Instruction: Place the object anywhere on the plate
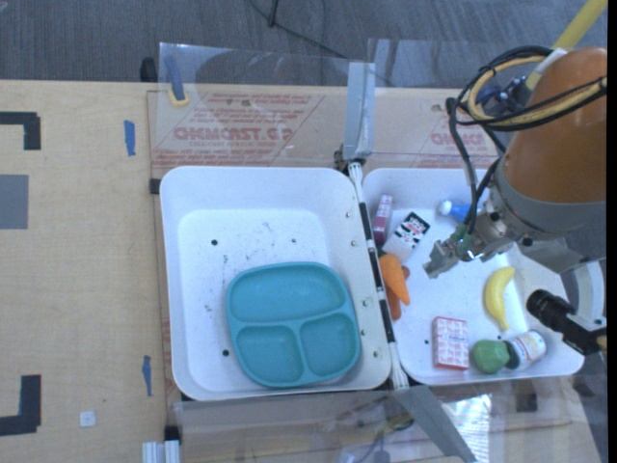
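Observation:
A teal plate (289,321) with three compartments lies in the left bin (193,258), toward its front. My gripper (445,257) hangs over the middle of the right bin (424,350), pointing down-left. An orange carrot (394,280) lies just left of it against the bin's left wall. A yellow banana (498,295) lies to the gripper's right. I see nothing held between the fingers.
The right bin also holds a pink tube (383,218), a black-and-white card (412,230), a blue-capped item (453,208), a pink patterned pack (450,341), a green lump (490,356) and a small bottle (529,346). The arm's orange band (564,128) looms over the bin's right side.

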